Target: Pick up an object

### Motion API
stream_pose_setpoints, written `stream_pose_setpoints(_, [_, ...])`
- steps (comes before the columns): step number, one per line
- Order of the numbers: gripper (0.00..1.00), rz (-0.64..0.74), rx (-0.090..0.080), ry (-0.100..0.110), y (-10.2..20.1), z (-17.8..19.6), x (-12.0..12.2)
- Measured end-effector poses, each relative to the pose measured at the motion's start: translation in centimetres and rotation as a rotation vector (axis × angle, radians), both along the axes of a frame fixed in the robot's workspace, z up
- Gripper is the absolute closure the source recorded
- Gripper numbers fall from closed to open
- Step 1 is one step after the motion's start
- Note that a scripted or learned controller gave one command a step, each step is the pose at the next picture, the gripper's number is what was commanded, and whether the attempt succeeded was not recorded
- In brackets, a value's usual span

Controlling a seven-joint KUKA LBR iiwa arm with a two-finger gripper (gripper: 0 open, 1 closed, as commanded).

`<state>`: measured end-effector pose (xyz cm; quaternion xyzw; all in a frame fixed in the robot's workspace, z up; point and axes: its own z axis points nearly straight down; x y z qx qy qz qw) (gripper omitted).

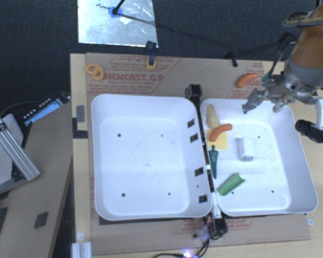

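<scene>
The grey arm with its orange band hung over the far right corner of the right-hand shallow white bin (290,198). Its two-finger gripper (265,102) had the fingers spread apart, nothing between them, above the bin's far edge.

Likeliest target, by my judgement: the small white cylindrical piece (246,148) lying near the middle of that bin, apart from the rest. It looked rigid, light and smooth, perhaps slippery; a pinch across its narrow sides should serve best.

Along the bin's left wall lay an orange sausage-shaped toy (220,129) touching a pale yellow flat square (219,141), a cream rounded piece (212,116) in the far left corner, a dark green pepper-like toy (213,160) and, toward the near edge, a light green stick-shaped piece (230,183). All looked light, probably plastic.

The left-hand white bin (113,198) sat alongside. Both rested on a printed brown cardboard sheet (129,74) on the bench, with a second orange sausage toy (246,79) near its far right corner and an orange ring (95,71) at its far left. Dark floor beyond; a silvery sheet (97,15) lay there.
</scene>
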<state>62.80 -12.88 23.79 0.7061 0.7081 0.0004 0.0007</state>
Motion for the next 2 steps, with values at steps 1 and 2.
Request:
stream_pose_setpoints(1, [0.00, 0.000, 0.004, 0.010, 3.5, -8.4, -4.3])
stream_pose_setpoints(2, [0.00, 0.000, -0.002, -0.019, 3.3, -13.2, -2.8])
